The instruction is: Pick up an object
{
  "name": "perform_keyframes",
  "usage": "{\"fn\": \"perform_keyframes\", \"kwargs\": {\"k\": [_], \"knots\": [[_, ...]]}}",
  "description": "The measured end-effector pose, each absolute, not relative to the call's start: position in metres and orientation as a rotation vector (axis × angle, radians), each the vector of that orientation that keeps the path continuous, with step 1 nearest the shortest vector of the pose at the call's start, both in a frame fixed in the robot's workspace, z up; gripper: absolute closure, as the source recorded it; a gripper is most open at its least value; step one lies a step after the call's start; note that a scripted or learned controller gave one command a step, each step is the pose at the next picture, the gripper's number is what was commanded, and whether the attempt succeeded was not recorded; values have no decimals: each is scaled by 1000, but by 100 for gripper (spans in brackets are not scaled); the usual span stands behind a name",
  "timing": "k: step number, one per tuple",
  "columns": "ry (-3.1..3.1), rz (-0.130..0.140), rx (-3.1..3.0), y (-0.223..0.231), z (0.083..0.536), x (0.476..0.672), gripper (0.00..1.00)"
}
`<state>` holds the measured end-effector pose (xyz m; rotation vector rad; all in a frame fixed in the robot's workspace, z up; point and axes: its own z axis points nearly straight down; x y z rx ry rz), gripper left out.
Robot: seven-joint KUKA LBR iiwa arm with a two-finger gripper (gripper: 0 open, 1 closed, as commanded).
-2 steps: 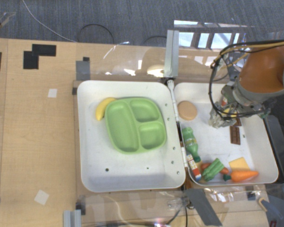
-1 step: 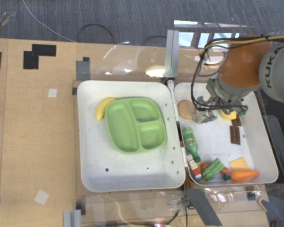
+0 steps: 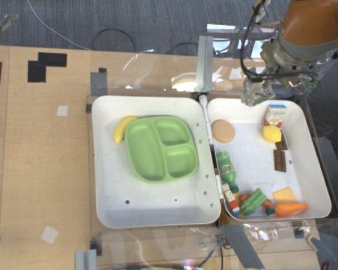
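My gripper (image 3: 254,93) hangs over the far rim of the right bin (image 3: 321,179), left of a small white carton (image 3: 275,115). Nothing shows beneath it. In that bin lie a tan round bun (image 3: 223,131), a yellow lemon (image 3: 272,134), a brown chocolate bar (image 3: 280,157) and a green bottle (image 3: 227,172). At the near end are a green vegetable (image 3: 252,201), a cheese wedge (image 3: 284,195) and a carrot (image 3: 290,209).
The left bin (image 3: 110,201) holds a green divided plate (image 3: 160,148) with a banana (image 3: 123,128) tucked at its far-left edge. A metal post (image 3: 204,61) stands behind the divider between the bins. Cables loop above the wrist.
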<state>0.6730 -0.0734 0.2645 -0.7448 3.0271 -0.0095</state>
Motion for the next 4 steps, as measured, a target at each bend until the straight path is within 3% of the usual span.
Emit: {"fn": "perform_keyframes", "kwargs": {"k": [1,2,3,4], "knots": [[3074,-12,-540,-136,376,670,100],[2964,-1,-1025,-195,227,670,100],[2958,-6,-1025,-194,230,671,0],[2791,-15,-1410,-205,98,640,0]]}}
